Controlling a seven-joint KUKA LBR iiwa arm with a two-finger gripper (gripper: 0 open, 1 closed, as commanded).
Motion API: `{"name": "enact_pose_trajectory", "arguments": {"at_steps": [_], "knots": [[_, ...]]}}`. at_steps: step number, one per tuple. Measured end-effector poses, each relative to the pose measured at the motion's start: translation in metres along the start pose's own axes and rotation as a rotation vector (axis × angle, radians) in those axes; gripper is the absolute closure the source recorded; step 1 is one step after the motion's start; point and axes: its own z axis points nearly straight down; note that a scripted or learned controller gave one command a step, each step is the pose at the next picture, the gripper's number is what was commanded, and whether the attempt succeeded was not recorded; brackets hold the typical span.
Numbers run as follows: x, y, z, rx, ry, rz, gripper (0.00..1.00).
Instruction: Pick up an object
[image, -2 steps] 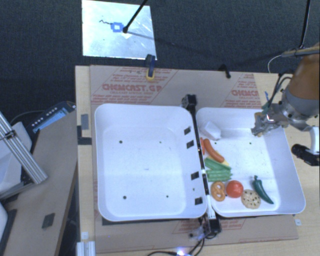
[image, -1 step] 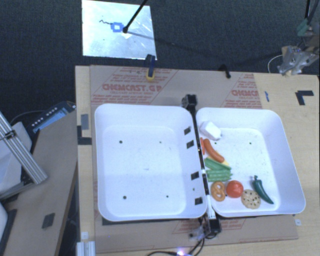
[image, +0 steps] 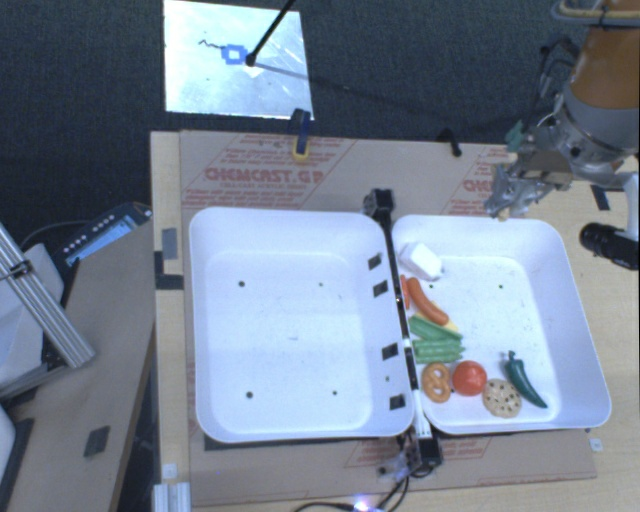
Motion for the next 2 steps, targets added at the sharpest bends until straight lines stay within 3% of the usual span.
{"name": "enact_pose_trajectory", "arguments": {"at_steps": [1,2], "knots": [[0.061,-0.028,0.089,0.002,0.000,-0.001,1.00],[0.096,-0.071,0.125,-0.002,-0.002,0.002,1.00]]}}
